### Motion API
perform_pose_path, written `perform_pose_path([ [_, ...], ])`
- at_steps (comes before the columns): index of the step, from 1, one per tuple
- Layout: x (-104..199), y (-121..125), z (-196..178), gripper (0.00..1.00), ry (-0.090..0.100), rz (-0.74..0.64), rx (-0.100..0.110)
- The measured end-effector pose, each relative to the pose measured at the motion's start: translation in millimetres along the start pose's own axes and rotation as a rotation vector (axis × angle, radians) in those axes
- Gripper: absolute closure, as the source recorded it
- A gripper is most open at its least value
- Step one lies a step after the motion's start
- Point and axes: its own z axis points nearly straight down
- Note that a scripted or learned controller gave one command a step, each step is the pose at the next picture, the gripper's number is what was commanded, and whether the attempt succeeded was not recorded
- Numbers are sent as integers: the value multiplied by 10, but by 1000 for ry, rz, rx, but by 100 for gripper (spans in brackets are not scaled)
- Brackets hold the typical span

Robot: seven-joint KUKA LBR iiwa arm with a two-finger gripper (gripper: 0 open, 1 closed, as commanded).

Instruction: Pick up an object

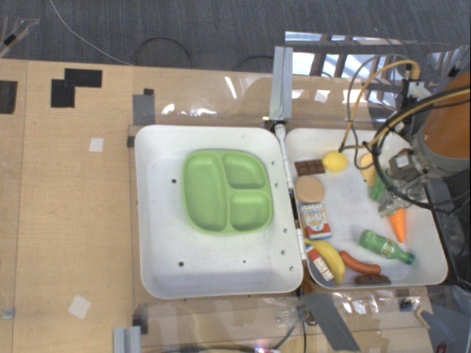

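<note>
— Sausage (360, 262) and banana (330, 260) lie along the right bin's (434, 274) front edge. And the arm?

— Gripper (394, 197) hangs over the carrot (398, 225), which points toward the front; whether it is open, I cannot tell.

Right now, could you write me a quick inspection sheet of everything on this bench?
Surface: wooden bench bearing two white bins side by side.
Job's things: right bin holds lemon, chocolate bar, burger, small carton, banana, sausage, green bottle, carrot.
Clutter: left bin holds a green divided plate.
Grippers: gripper low over the right bin beside the carrot; jaws hidden.
Cables: yellow and black hoses looping off the arm; thin wire on floor.
Surroundings: dark carpet, black tape marks.
</note>
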Motion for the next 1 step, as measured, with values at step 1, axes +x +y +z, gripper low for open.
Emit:
perform_pose_path([
  [1, -109, 378, 534, 100, 0, -342, -1],
])
